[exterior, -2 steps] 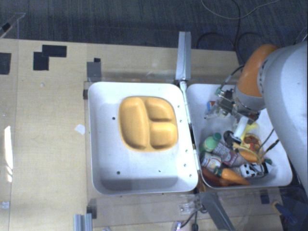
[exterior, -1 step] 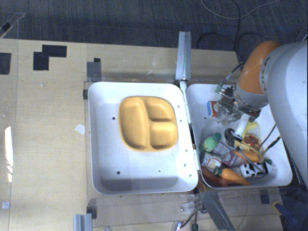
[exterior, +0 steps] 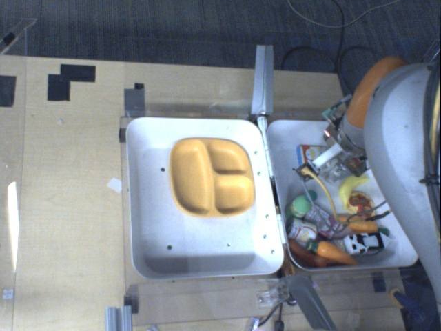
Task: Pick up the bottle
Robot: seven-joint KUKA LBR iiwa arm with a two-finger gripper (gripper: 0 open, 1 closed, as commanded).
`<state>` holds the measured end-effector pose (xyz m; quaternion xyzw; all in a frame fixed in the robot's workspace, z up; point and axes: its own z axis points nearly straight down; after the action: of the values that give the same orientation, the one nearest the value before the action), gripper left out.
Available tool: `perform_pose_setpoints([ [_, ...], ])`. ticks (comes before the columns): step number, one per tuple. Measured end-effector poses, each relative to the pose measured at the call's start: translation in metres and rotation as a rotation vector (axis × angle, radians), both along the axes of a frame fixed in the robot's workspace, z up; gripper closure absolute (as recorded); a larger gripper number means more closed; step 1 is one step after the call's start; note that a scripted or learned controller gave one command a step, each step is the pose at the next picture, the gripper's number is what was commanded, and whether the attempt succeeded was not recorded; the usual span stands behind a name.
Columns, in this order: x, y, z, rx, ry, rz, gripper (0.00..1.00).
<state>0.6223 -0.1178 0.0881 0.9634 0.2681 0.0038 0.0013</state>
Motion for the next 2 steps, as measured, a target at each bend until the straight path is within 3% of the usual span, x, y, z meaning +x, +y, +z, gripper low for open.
perform_pose_setpoints([
  [1, 0.003, -0.050, -0.001, 0.001, 0.001, -0.279, 1.00],
  [2, 0.043, -0.074, -0.002, 0.021, 0.019, -0.240, 1.00],
])
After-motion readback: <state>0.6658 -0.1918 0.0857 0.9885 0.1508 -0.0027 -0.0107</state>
